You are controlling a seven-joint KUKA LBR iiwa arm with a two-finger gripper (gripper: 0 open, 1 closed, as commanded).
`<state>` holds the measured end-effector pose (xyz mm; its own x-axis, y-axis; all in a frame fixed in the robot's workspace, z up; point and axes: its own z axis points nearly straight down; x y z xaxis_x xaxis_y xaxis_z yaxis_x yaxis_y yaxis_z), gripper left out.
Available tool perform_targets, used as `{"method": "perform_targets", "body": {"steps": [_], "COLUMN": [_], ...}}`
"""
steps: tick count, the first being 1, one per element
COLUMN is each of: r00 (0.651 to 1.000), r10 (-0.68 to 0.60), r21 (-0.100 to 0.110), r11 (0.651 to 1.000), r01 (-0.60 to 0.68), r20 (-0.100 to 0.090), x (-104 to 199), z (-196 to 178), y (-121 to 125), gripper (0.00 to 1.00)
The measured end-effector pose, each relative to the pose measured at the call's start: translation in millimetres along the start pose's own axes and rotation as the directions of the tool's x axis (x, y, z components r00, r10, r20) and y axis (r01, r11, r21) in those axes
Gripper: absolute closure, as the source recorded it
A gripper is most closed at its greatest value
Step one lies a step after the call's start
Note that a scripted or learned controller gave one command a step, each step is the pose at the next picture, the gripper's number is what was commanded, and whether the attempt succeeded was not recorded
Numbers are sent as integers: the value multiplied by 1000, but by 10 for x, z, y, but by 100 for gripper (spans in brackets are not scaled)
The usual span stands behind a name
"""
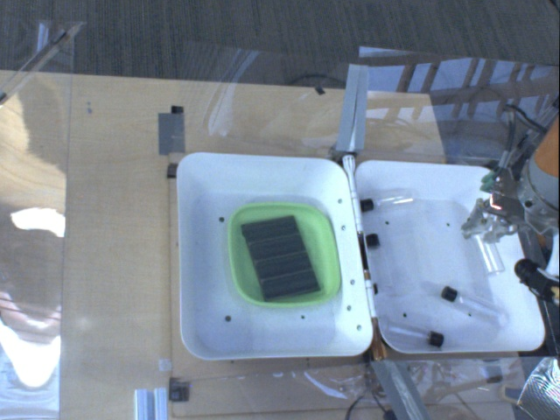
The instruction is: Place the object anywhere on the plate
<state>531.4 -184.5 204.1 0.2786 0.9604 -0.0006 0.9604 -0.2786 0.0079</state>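
A square green plate sits in the middle of the left bin, and a dark ribbed rectangular block lies on it, tilted slightly and lying wholly inside the plate's rim. To the right of the plate, past the seam between the bins, the right bin holds several clear tubes with black caps, one near its lower right corner and another near its upper left. The claw hangs over the right side of that bin, well apart from the plate; whether it is clenched or released cannot be told. The worktop is pale wood.
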Motion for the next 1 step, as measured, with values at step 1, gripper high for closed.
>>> {"method": "perform_targets", "body": {"steps": [1], "r00": [977], "r10": [-212], "r21": [4], "r11": [977], "r01": [212], "r20": [-3], "x": [834], "z": [488], "y": [-533], "gripper": [100]}}
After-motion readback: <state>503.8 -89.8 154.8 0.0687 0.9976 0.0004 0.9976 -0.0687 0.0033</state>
